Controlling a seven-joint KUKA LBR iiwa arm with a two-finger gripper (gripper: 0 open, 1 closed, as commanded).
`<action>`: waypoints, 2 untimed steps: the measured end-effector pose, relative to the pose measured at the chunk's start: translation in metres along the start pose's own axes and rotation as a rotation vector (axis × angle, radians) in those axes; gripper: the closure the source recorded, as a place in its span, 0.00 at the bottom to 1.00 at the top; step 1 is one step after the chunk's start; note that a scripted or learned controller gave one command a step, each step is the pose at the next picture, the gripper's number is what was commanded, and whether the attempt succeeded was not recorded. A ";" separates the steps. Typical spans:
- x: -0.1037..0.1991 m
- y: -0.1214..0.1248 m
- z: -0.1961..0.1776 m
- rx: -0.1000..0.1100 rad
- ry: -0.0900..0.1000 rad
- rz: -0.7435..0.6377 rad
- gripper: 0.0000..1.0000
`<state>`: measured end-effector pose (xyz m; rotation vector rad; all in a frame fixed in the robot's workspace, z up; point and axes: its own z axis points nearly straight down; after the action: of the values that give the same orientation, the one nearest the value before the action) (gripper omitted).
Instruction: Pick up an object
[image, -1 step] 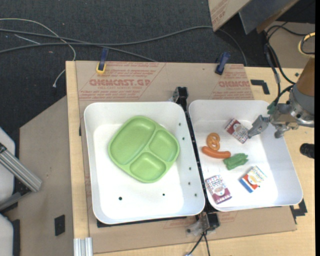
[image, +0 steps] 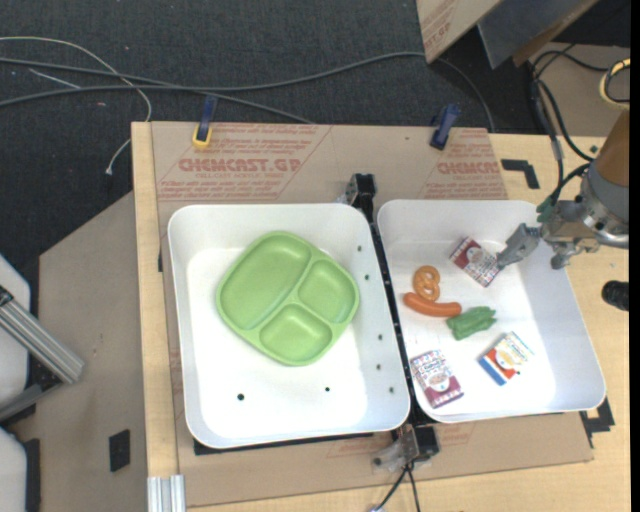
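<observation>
We see small objects scattered in the right bin (image: 580, 330): a red-and-white packet (image: 473, 261) at 12 o'clock, a pretzel (image: 428, 280) and an orange sausage (image: 433, 306) at 9, a green toy (image: 471, 322) in the middle, and two cartons (image: 434, 376) (image: 505, 359) near 6. The gripper (image: 540, 246) hovers at 2 o'clock, fingers spread and holding nothing. The left bin (image: 200, 400) holds a green divided plate (image: 288, 297).

Arm (image: 612, 185) at right, fingers (image: 517, 246) spread
</observation>
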<state>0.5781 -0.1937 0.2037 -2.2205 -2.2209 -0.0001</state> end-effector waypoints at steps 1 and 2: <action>0.002 0.009 0.049 0.005 0.002 -0.002 0.00; 0.000 0.001 0.096 0.005 0.002 0.001 0.00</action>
<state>0.5787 -0.1937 0.1077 -2.2180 -2.2171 0.0032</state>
